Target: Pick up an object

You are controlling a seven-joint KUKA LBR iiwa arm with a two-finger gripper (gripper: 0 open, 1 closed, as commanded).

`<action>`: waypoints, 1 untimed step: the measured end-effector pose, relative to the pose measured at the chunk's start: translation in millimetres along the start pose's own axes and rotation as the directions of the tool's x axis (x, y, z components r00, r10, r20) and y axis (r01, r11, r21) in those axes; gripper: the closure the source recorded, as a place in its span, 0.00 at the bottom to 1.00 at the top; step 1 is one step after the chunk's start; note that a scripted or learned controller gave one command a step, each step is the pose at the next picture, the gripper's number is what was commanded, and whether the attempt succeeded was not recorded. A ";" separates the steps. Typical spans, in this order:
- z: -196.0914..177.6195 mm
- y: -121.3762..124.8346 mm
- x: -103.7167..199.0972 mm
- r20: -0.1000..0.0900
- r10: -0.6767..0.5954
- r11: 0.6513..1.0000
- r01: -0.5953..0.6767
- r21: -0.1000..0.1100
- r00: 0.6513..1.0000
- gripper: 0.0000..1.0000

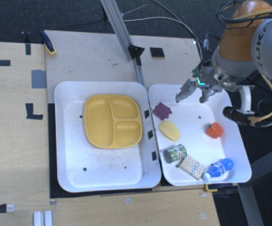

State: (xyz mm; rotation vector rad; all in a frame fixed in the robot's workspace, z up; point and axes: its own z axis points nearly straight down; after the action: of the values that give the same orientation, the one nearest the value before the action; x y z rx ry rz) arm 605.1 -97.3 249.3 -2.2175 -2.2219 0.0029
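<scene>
Orange-banded arm's gripper (194, 94), nothing between fingers

Six small objects (169, 130) in right bin (230, 121)

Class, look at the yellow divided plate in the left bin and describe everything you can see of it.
The yellow divided plate is a rounded-square tray that looks like matte plastic, moulded into three compartments: one long on its left, two smaller on its right. It lies flat and right way up, slightly rotated, on the floor of the left bin, toward the upper middle. Nothing sits in it or touches it.
</scene>
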 end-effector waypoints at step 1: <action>-0.7 0.4 0.0 0.000 0.000 1.000 0.000 -0.002 1.000 0.00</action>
State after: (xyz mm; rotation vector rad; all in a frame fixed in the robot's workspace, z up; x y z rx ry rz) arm 605.5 -97.3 250.0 -2.2189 -2.2228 0.0011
